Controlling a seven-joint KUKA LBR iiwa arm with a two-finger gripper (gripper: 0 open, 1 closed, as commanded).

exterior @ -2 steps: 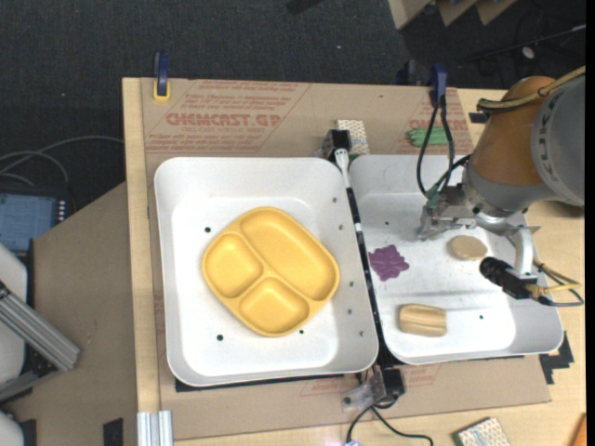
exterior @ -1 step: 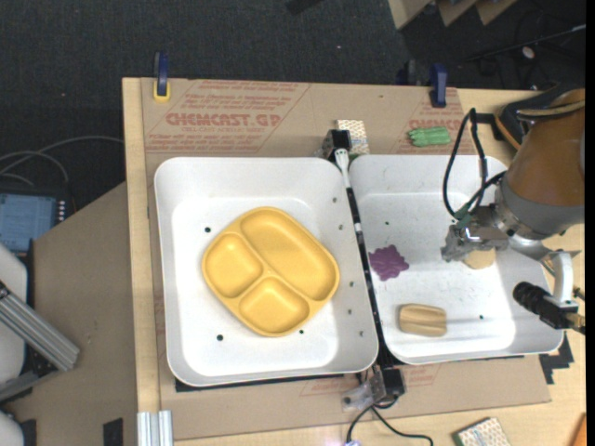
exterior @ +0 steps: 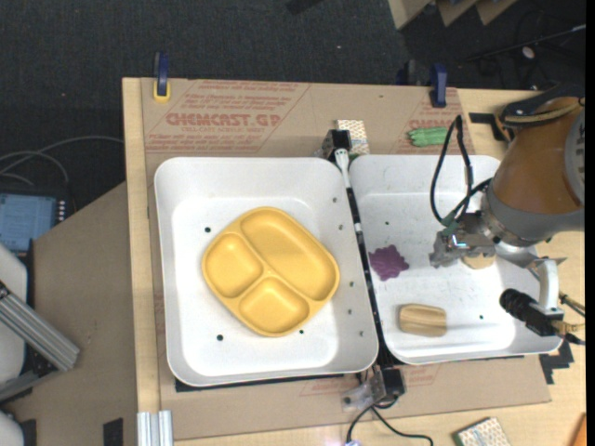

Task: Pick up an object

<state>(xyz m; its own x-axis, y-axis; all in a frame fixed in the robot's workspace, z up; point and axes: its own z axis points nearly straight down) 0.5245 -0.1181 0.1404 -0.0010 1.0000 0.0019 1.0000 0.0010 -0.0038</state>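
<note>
The right bin (exterior: 409, 207) holds a small purple lump (exterior: 388, 262) close to its left wall. A tan, loaf-shaped block (exterior: 423, 319) lies near the same bin's front edge. My gripper (exterior: 456, 248) hangs low over the middle right of this bin, to the right of the purple lump and above the tan block. A small tan piece (exterior: 481, 261) peeks out just beside the gripper, partly hidden by it. The grey and orange arm (exterior: 539, 179) covers the bin's right side.
A yellow divided plate (exterior: 270, 269) fills the middle of the left bin (exterior: 186, 212). A green item (exterior: 429, 137) lies on the cardboard behind the right bin. Black cables (exterior: 444, 170) loop down from the arm over the right bin.
</note>
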